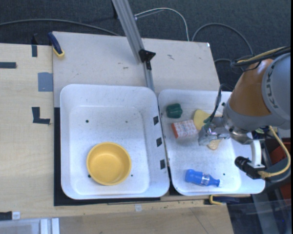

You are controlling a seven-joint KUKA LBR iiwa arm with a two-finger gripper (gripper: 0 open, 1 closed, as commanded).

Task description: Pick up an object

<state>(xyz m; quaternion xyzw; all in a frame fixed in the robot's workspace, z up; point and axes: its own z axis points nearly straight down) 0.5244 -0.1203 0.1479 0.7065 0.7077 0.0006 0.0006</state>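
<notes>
Arm entered from the right and sat over the right bin point(244, 186), orange band and grey wrist covering that bin's right side. Gripper point(208, 136) was low in the bin's upper right part, its metal tip beside a pale yellow object point(200, 117) and just above a small tan piece point(214, 144) on the bin floor. Whether the gripper was wide, narrow or holding anything could not be told at this slant; nothing was visibly lifted. Other contents of the right bin: a dark green block point(174, 110) near the upper left corner, a red-and-white box point(184, 129) just below it and just left of the gripper, and a blue bottle-shaped object point(201, 178) lying on its side near the lower edge, well apart from the gripper. Left bin point(71, 130) held a yellow bowl point(109, 163), upright, in its lower middle. A grey metal pole point(131, 26) ran at a slant from the top of the view down to the seam between the two bins.
</notes>
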